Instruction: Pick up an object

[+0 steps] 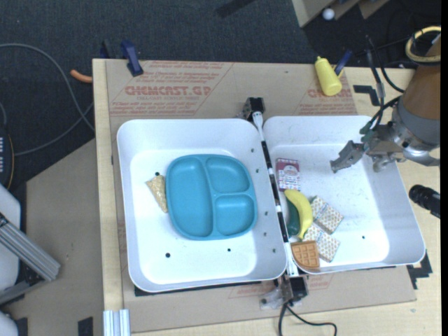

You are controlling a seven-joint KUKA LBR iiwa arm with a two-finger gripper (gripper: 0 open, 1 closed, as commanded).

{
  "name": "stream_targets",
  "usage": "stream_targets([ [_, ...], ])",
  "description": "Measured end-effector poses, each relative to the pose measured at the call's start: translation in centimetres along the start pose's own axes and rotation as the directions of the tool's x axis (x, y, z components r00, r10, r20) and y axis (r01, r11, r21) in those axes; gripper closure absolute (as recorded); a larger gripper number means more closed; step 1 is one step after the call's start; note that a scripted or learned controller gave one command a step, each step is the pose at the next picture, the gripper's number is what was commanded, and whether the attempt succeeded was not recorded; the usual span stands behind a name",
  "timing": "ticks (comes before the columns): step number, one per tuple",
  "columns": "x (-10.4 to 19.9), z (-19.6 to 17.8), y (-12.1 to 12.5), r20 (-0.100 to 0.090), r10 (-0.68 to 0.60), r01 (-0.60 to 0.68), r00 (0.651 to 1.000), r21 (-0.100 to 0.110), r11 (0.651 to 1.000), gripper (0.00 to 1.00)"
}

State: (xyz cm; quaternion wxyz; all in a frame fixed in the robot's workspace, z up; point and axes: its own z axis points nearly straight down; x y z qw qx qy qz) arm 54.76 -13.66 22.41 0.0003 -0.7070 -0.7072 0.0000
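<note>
My gripper [362,158] hangs over the back right of the right bin [371,250], fingers spread open with nothing between them. To its lower left, against the bin's left wall, lie a pink packet [288,173], a yellow banana [301,206] over a green item [292,222], two patterned cracker-like pieces [326,215], and a brown waffle [305,255]. The gripper stands well apart from all of them.
The left bin [140,257] holds a blue divided plate [210,195] and a small tan cracker [157,190] at its left. A yellow bottle [327,75] and blue clamps [131,58] sit on the bench behind the bins. The arm's grey body occupies the right edge.
</note>
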Motion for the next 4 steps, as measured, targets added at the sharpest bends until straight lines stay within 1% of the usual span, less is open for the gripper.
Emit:
stream_targets([
  [1,4.0,8.9,0.0,-0.001,0.0,0.0,1.0,0.002,1.0,0.0],
  [2,4.0,14.0,-1.5,0.0,0.001,-0.001,1.0,0.001,1.0,0.0],
  [3,4.2,13.9,-3.7,-0.001,0.001,-0.001,1.0,0.001,1.0,0.0],
  [4,4.2,13.0,-3.6,-0.001,0.002,-0.002,1.0,-0.001,1.0,1.0],
])
